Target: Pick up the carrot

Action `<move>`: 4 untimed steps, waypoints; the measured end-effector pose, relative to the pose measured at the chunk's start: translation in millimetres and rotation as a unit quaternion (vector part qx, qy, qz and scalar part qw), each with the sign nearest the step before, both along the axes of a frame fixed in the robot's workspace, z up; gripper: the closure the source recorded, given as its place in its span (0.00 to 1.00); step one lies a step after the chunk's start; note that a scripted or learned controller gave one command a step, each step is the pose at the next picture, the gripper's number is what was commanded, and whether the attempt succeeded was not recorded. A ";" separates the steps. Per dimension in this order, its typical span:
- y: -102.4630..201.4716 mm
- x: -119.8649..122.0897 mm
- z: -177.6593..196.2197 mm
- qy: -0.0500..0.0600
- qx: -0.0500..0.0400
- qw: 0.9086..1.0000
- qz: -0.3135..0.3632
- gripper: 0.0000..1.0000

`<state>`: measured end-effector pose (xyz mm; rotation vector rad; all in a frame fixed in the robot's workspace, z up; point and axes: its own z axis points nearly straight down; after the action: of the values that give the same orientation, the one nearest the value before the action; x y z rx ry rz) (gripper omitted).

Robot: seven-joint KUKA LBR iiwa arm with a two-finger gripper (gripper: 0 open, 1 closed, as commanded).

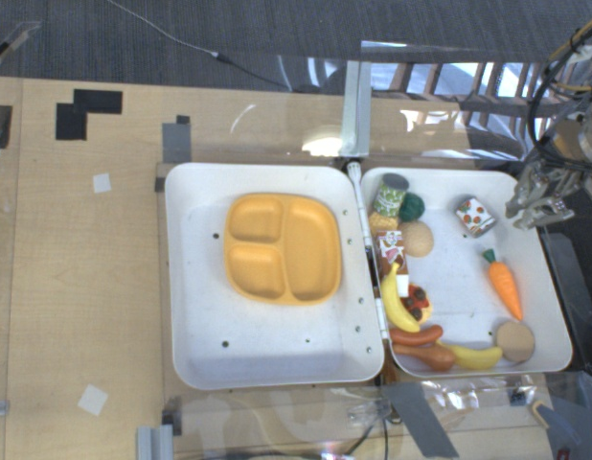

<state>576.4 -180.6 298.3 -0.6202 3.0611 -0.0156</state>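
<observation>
Orange carrot (pixel 504 288) lies free in the right bin (pixel 449 262), near its right wall, green top pointing up-left. Pincer (pixel 537 204) hovers above-right of it; can't tell its state. Risks: the tapered body rolls out of the pinch, or the wall blocks a finger.

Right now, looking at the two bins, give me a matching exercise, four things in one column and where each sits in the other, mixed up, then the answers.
Things:
1. carrot
2. yellow divided plate
3. broccoli
4. gripper

Places:
A. middle of the left bin
B. right side of the right bin, leafy end toward the far rim
C. over the right bin's far right corner
D. near the divider, far end of the right bin

Pairs: 1-B, 2-A, 3-D, 4-C
</observation>
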 end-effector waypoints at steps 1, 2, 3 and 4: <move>65.4 -12.3 -110.2 0.008 0.002 0.974 0.224 1.00; -14.6 -17.7 -171.7 0.009 0.000 0.955 0.298 1.00; -23.7 -57.9 -208.1 0.004 -0.005 0.913 0.407 1.00; -24.5 -16.1 17.3 0.003 -0.009 0.857 0.515 1.00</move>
<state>560.3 -205.2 315.6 -2.1134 2.3092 -0.0247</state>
